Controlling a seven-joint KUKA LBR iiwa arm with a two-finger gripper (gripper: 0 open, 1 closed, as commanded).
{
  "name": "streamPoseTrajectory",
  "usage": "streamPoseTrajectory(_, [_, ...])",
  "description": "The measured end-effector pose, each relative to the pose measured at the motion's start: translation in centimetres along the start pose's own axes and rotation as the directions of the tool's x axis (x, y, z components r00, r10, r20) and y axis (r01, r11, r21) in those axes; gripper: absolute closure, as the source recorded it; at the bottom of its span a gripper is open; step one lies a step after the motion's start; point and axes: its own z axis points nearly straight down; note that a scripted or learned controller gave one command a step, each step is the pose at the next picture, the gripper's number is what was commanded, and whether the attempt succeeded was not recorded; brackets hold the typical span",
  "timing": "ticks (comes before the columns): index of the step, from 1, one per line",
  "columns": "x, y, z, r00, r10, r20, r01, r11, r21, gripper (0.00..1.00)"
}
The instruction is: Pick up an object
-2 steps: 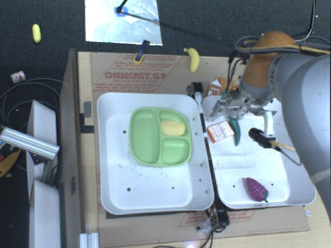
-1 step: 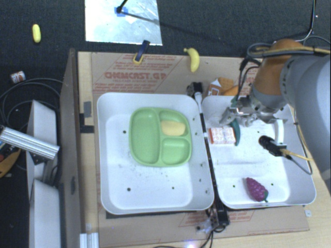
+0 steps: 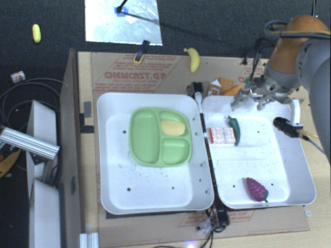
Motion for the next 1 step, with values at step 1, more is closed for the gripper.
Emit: streamPoseTrajectory(1, [-0.14,-2.67,4.05,1.000,0.001,-0.002,-0.001,1.000,0.009,0.00])
